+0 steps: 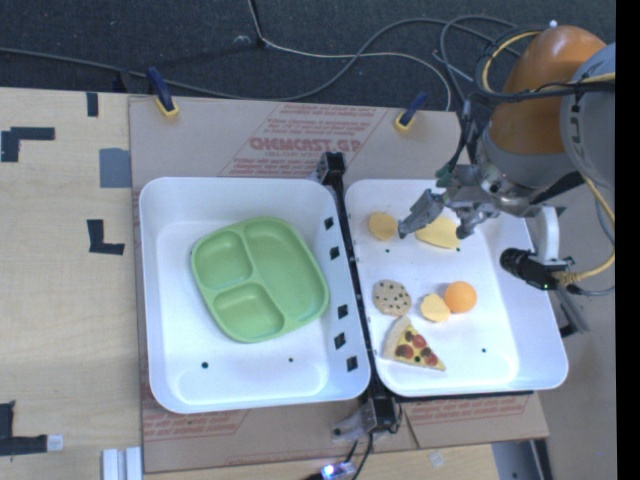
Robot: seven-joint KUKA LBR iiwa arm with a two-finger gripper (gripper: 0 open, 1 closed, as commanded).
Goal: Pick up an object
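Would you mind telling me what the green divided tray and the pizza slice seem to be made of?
The green divided tray looks like moulded plastic: uniform colour, soft sheen, rounded compartment ridges. The pizza slice seems a toy, probably plastic or rubber: flat, crisp-edged, with painted-looking toppings. The view is too coarse to be sure.

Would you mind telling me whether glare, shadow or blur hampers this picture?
Camera view: even, soft lighting; the white bins look bright but keep detail; the end effector is slightly soft; the pizza slice and cookie read sharply enough; shadows are faint.
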